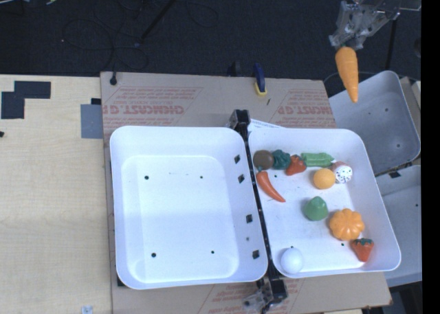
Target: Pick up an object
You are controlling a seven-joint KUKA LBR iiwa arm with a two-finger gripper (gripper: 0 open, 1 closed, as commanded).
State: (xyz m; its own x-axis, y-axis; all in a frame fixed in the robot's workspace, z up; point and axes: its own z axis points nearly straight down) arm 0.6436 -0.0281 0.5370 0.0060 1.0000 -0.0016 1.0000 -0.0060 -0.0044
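Gripper (355,36) is up in the upper right of the frame, well above the bench, fingers pinching the top of the carrot (348,73). Carrot hangs straight down from it, long axis near vertical, tip pointing down, clear of both bins. It's off past the upper-right corner of the right bin (382,204). Smooth orange plastic, tapered cone. Rest of the toy produce sits in that bin; left bin (117,189) is glossy white.
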